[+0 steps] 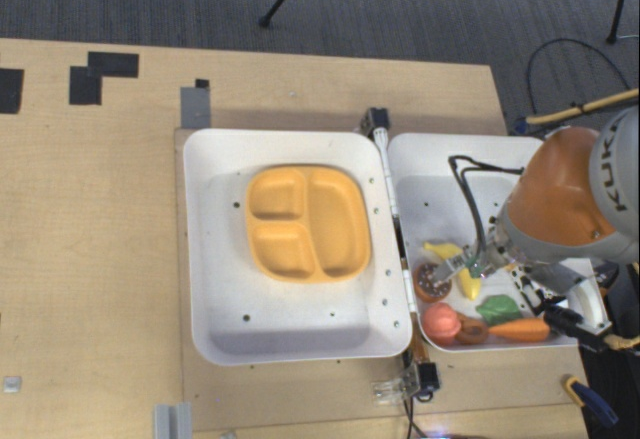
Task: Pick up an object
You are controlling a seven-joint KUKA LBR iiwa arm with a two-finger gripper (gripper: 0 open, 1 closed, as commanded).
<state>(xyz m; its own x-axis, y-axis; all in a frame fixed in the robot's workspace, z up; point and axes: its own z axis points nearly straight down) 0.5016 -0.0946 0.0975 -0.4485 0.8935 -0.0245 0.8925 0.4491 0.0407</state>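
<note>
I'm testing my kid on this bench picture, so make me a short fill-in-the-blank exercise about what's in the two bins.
1. The yellow divided plate lies in the ____ bin.
2. The plate has ____ compartments.
3. The carrot in the right bin is coloured ____.
4. The pincer is over the ____ bin.

Missing words: left; three; orange; right

Tray (305, 223) in left bin (215, 327); toys (480, 312) in right bin (425, 162).

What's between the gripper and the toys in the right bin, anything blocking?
Nothing visible blocks it. The gripper is already down in the right white bin, at the yellow banana-shaped toy. The brown round toy, green toy, orange carrot toy and red-pink ball lie close around it.
</note>
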